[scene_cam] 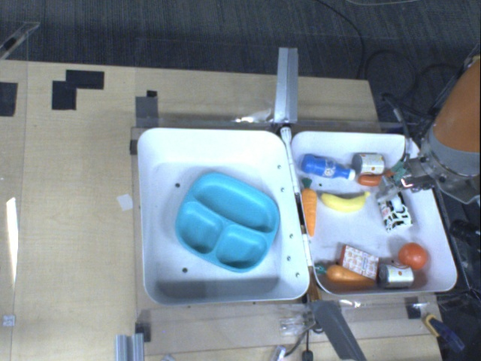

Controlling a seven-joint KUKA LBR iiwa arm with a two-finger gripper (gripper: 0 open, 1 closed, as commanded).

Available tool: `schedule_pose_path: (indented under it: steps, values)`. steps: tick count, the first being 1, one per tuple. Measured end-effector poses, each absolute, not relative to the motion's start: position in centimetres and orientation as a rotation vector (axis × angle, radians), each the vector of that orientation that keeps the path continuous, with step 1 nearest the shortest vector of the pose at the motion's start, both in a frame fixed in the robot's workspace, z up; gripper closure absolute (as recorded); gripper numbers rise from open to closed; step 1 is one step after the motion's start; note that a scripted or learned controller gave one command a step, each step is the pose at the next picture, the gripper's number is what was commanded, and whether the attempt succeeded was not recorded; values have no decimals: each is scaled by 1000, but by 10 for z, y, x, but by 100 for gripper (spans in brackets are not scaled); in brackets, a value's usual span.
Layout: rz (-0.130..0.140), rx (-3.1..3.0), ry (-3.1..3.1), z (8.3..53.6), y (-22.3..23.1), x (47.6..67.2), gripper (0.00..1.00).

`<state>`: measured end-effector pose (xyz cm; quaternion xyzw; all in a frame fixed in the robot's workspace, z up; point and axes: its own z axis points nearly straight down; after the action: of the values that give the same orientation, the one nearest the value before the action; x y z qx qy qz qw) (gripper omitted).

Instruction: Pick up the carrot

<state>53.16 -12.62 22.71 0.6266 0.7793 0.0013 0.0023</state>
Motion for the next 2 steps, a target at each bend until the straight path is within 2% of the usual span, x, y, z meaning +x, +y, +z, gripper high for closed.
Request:
schedule_pose_path:
  steps: [1,2]
  values:
    - [4,2087,2345,194,-115,544,100]
    - [7,2369,2059,250,1,503,100]
